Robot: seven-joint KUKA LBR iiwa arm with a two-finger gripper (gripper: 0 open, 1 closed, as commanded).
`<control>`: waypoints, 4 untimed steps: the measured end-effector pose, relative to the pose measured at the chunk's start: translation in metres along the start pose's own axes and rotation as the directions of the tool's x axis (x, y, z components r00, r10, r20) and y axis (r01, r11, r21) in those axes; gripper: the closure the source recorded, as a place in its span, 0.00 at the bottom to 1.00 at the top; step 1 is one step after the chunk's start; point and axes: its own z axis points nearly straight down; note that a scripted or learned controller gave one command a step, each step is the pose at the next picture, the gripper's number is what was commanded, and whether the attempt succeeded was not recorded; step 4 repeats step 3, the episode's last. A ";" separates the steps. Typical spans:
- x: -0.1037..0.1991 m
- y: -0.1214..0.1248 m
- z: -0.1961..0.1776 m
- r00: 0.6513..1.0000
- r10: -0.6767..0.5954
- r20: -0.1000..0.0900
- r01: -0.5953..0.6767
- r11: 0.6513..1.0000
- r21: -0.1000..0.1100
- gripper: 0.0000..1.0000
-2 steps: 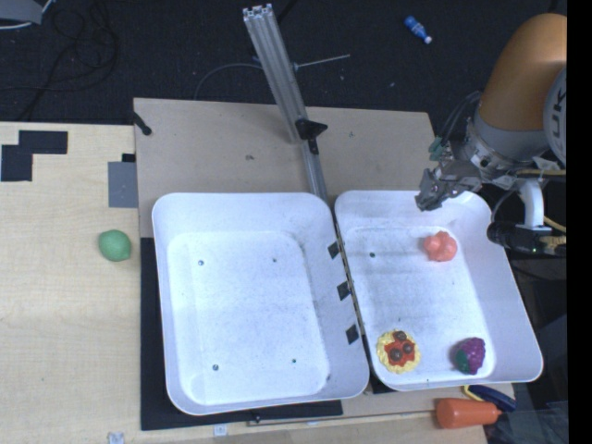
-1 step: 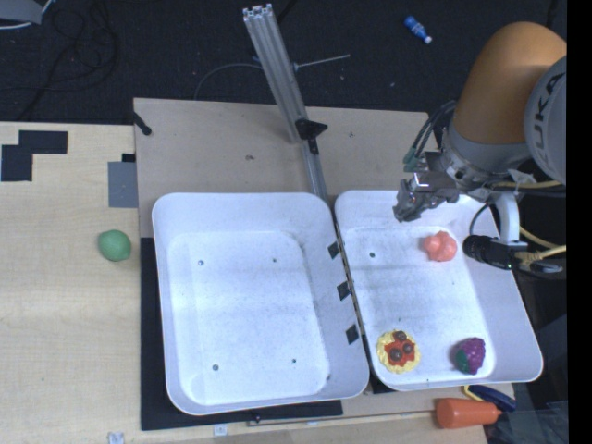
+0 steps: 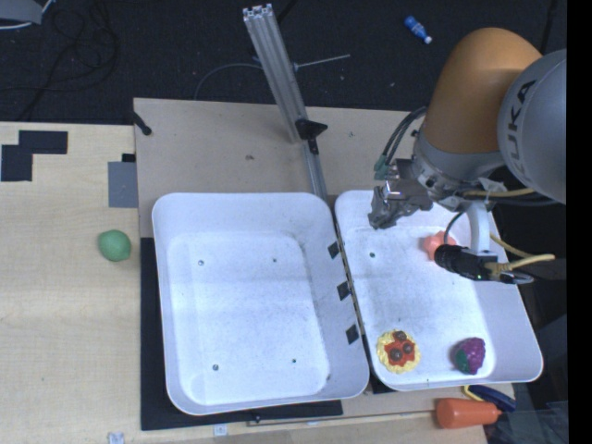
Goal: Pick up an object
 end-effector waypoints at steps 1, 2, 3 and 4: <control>0.044 -0.026 -0.003 1.000 0.000 0.000 0.000 1.000 0.000 1.00; 0.085 -0.043 0.016 1.000 0.000 0.000 0.000 1.000 0.002 1.00; 0.083 -0.042 0.015 1.000 0.003 0.001 -0.003 1.000 0.001 0.00; 0.083 -0.042 0.015 1.000 0.003 0.001 -0.003 1.000 0.001 0.00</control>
